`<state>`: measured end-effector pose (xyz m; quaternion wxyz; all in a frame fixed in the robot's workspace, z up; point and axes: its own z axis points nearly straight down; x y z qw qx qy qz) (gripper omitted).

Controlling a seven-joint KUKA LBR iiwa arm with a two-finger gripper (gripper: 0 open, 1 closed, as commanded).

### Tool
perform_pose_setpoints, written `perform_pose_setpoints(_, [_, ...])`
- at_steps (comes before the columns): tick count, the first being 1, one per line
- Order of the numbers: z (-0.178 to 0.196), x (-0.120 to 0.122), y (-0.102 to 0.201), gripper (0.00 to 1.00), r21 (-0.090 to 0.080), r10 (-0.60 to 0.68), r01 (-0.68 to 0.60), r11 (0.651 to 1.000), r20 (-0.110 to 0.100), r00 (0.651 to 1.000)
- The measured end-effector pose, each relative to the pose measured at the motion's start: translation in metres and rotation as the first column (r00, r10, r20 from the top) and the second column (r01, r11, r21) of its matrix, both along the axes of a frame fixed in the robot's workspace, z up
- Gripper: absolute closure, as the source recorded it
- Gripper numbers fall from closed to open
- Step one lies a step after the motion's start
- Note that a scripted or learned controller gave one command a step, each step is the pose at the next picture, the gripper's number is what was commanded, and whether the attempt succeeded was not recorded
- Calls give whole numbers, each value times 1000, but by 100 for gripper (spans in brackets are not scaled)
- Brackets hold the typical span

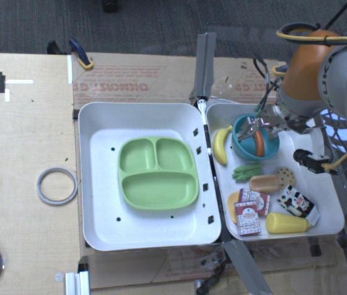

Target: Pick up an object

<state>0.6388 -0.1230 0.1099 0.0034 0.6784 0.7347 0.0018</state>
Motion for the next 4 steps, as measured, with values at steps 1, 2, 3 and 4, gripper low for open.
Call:
perform_pose_setpoints(1, [-16, -12, -13, 0, 1, 12, -12, 1000, -2, 1000])
perform_pose_setpoints(2, [-8, -12, -14, 100, 2, 8, -8, 1000, -5, 1000])
perform_pose_setpoints(3, [0, -12, -16, 100, 2, 5, -5, 1000, -5, 1000])
perform_pose_setpoints(4, [15, -6, -5, 100, -1, -485, 485, 875, -10, 875])
